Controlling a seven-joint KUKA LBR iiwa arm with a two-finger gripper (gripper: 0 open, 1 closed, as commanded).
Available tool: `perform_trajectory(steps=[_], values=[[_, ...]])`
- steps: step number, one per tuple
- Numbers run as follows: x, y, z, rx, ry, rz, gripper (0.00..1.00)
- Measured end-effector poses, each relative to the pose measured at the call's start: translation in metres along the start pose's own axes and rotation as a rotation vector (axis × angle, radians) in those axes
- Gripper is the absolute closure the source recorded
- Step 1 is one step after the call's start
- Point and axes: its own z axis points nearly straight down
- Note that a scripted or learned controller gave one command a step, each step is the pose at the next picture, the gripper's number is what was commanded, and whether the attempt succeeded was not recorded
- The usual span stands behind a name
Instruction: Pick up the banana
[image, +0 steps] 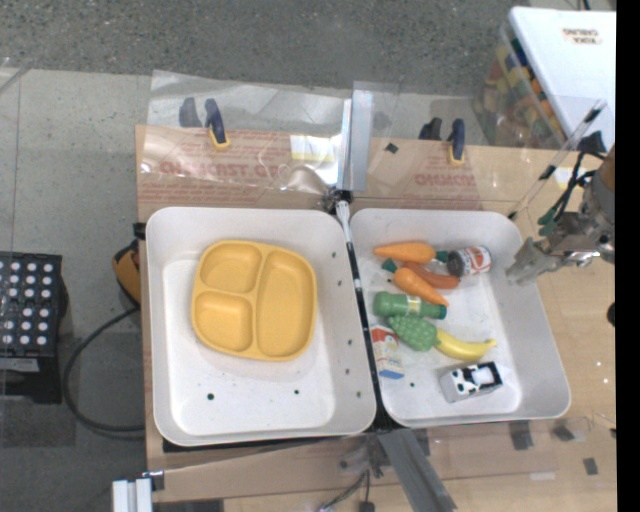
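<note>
We look down on two shallow white bins set side by side on the bench, and we take the right bin (545, 345) as our landmark. The banana (466, 347) lies inside it, toward its near edge, right of centre, curved and flat on the floor of the bin. A green vegetable toy (413, 332) touches the banana's left end, and a small black-and-white cow-patterned box (471, 381) sits just in front of it, nearer the bin's front rim.

Further back in the right bin we see two orange carrots (415, 268), one behind the other, with a small can (470, 261) bearing a red label beside them toward the back wall. A green bottle (408, 305) lies on its side in the middle of the bin, and a small red-and-white packet (387, 350) rests against the bin's left wall.

The gripper (527, 266) hangs at the right bin's right rim, toward its back corner, well apart from the banana and with nothing between its fingers; we cannot tell from here whether they are spread or closed.

To the left of the right bin, the left bin (165, 400) holds a yellow divided plate (255, 299).
</note>
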Motion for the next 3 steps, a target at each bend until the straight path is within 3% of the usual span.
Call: perform_trajectory(steps=[1, 2, 3], values=[[0.003, -0.023, 0.124, 0.003, 0.001, 0.018, 0.0], [0.031, -0.018, 0.186, -0.003, -0.002, -0.067, 0.0], [0.099, -0.052, 0.129, 0.003, 0.001, -0.076, 0.0]])
